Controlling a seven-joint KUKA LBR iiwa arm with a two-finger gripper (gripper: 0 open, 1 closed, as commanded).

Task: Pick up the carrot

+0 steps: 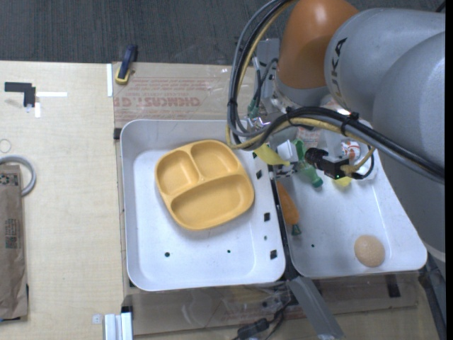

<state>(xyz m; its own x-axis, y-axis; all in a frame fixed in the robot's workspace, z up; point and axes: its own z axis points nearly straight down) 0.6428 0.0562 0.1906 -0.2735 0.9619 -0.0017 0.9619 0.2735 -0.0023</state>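
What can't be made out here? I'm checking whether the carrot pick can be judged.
- Tool: camera view, hidden beneath the arm and cables; its state is unreadable.
- Carrot: upper end runs under the cables.
- Right bin: far part covered by the arm.

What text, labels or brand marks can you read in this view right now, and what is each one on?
"KUKA": only part shows, in dark letters running down the grey arm near its orange band.
"CHEMCAST", with a shorter word after it that is hard to read: red print, upside down, on the cardboard sheet behind the left bin.
Brown paper bag at the left edge: dark print, too small to read.
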